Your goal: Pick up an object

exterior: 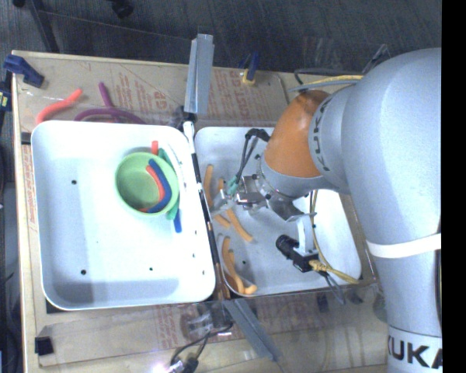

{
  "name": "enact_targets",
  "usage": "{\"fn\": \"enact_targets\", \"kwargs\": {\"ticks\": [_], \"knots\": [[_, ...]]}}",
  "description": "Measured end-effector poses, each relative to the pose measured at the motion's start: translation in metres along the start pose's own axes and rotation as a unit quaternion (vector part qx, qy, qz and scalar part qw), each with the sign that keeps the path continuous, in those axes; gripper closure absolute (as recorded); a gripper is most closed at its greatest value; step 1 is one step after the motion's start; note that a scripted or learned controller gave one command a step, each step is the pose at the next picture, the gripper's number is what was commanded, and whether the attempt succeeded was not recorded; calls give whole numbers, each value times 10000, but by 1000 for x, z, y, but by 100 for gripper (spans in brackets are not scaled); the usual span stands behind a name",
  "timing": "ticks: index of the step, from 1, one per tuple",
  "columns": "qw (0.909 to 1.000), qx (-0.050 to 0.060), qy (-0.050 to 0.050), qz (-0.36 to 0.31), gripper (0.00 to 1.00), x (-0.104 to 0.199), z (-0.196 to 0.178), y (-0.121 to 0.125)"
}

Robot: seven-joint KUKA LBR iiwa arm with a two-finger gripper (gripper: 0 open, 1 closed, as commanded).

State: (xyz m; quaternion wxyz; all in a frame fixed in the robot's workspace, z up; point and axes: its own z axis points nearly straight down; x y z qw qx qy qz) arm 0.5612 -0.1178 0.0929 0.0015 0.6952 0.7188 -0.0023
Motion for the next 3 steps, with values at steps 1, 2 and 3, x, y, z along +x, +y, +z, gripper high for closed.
{"fn": "enact_targets", "kwargs": {"ticks": [1,2,3], "knots": [[10000,16,31,-24,100,3,-10,1],[9944,7,31,1061,100,64,-100,69],[9992,2,29,395,100,-13,-150,59]]}}
